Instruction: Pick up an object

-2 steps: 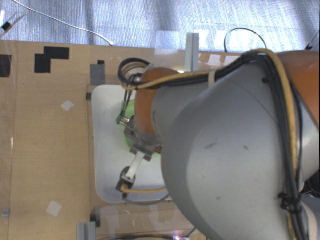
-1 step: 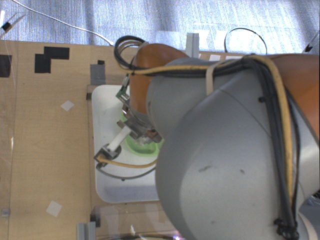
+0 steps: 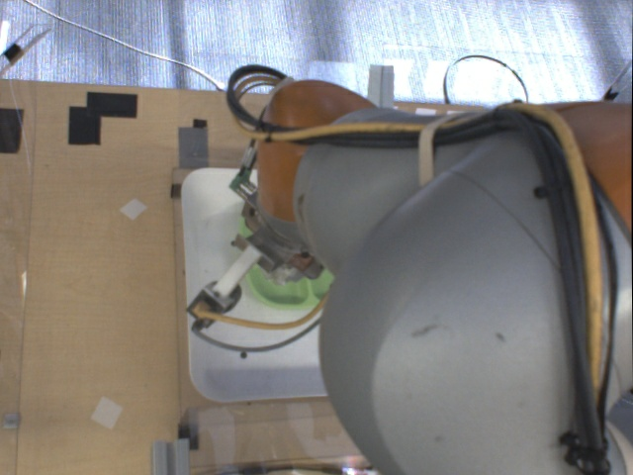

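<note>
Arm [image 3: 465,285] fills right of frame. Gripper [image 3: 282,265] low over green object [image 3: 287,287] in white bin [image 3: 213,216], centre-left. Finger state: cannot tell.

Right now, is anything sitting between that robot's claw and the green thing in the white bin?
Nothing visible stands between them. The gripper is right over the green object in the white bin, and the arm's own bulk hides much of that object, so the exact contact point cannot be seen.

A pale green, perhaps round object [image 3: 287,287] lies in the white bin [image 3: 213,226], partly hidden.
</note>
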